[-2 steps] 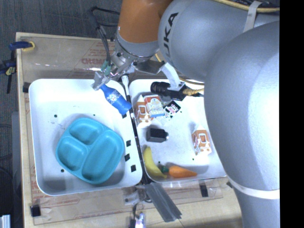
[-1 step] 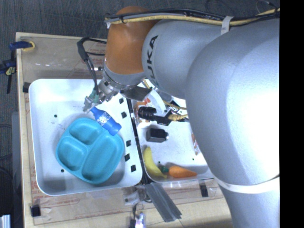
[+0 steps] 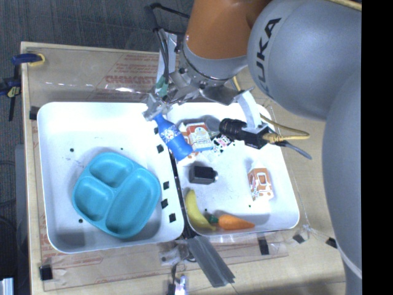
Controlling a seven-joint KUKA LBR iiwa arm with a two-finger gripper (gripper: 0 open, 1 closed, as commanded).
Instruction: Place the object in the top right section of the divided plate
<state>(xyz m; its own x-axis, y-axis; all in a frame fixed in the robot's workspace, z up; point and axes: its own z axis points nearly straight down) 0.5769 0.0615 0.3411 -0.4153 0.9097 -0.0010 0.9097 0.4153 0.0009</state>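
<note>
Blue packet [image 3: 172, 137] with white print, beside tool [image 3: 157, 106]

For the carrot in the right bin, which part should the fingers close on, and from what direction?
Grip the carrot across its thick orange middle, coming straight down from above. It lies flat along the right bin's near wall with its green end touching the banana, so closing near the free tapered tip side probably avoids both.

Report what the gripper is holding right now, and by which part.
Cannot be told. The gripper sits at the top end of a blue packet on the divider between the bins, but the view does not settle whether it grips it.
</note>
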